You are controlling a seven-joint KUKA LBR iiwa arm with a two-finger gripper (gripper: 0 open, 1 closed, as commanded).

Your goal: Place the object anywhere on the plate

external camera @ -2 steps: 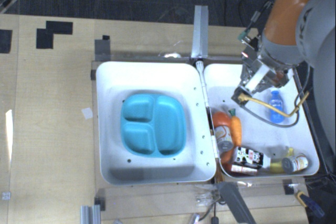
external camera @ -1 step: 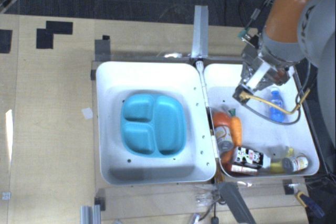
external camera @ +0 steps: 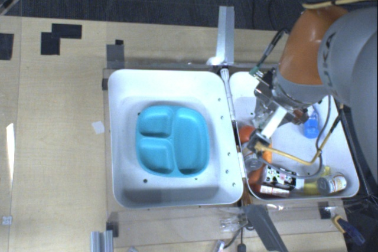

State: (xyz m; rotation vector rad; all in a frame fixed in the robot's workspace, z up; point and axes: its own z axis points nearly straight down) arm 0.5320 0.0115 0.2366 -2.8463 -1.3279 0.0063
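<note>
Plate, turquoise plastic with three compartments (external camera: 173,140), lies flat in the middle of the left shallow white bin (external camera: 127,186), well apart from the arm. Objects for the task sit in the right shallow white bin (external camera: 348,186), heaped along its left and near edges; which one is the target cannot be told. Largest thing in view is the grey robot arm with an orange band above the wrist (external camera: 331,38), coming in from the right and slanting down over the right bin. Light wooden bench (external camera: 53,156) carries both bins side by side, touching along a shared middle rim. Grey metal upright post (external camera: 226,32) stands behind the join of the two bins. Two-finger gripper (external camera: 258,141) hangs low at the left side of the right bin, just above the clutter there; whether its pincer is apart or together cannot be told, as the tips are lost among the items. Black-labelled tube-like item (external camera: 279,179) lies near the front edge of the right bin, and beside it a small bottle with a pale cap (external camera: 332,184). Orange rounded object (external camera: 245,134) sits just beside the gripper, against the bin's left wall. Blue translucent small item (external camera: 311,126) lies under the arm, further right. Thin yellow cable (external camera: 295,157) curves across the right bin floor.
</note>
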